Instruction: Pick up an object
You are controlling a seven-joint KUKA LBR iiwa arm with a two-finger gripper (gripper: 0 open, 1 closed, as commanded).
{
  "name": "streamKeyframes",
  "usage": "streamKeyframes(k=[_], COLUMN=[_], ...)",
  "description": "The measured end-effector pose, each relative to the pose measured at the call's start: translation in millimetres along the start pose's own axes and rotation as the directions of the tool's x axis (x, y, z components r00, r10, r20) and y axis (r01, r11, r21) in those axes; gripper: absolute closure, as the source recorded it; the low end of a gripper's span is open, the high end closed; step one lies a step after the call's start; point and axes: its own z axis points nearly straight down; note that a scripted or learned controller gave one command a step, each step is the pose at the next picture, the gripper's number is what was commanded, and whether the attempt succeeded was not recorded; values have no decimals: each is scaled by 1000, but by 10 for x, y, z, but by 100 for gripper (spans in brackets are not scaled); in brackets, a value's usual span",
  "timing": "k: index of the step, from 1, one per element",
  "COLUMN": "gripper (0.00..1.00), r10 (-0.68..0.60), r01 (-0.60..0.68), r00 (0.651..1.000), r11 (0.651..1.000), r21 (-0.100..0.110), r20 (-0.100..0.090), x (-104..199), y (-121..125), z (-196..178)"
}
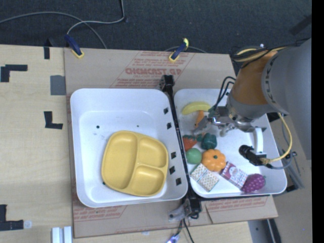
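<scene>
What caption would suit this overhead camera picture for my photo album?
Grey-and-orange arm lowers its gripper among toy foods in the right bin; a yellow divided plate lies in the left bin.

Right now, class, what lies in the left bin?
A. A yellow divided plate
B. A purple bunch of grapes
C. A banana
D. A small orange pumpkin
A: the yellow divided plate lies in the left bin, while the banana, grapes and pumpkin are in the right bin.

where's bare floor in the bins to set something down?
Left bin: the strip along its far wall above the yellow tray, and its left edge. Right bin: crowded, with the banana, pumpkin, grapes and gripper; only a small patch by its right wall.
</scene>
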Motion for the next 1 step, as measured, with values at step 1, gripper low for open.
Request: streamKeyframes(k=[1], gripper=[0], r10=[0], r01=[0], r00=[1000], r11=[1000], r21=[-5], r20=[1], x=[98], y=[-135], z=[236])
